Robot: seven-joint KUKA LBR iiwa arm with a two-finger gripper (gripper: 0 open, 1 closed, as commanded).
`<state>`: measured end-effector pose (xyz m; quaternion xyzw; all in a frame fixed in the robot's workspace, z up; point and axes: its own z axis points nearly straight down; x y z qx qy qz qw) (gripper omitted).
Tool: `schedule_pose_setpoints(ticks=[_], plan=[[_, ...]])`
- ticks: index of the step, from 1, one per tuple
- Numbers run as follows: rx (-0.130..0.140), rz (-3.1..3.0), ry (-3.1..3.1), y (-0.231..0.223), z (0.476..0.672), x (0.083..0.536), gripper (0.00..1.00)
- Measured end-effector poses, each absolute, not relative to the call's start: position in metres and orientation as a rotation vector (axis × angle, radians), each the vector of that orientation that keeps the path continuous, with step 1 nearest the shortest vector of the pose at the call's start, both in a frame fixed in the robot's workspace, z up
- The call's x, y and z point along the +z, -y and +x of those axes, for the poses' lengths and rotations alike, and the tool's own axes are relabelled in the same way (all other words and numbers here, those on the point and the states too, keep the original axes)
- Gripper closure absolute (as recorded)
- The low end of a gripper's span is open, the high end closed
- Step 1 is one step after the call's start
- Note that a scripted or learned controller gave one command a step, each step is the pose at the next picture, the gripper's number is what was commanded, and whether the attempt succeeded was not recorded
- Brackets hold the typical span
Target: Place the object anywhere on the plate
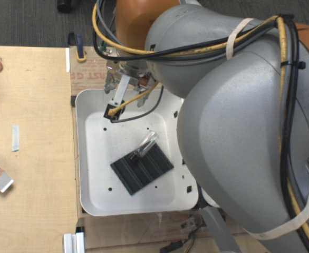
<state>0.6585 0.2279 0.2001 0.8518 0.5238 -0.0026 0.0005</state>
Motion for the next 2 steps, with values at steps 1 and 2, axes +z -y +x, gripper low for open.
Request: schedule_pose_setpoints(ticks=[1, 2], plan=[[-0.008, 2.675, -1.645, -0.2279, 0.6585, 0.2001, 0.0], [-0.008, 2.675, -1.645, -0.2278, 0.6585, 0.2001, 0.0]])
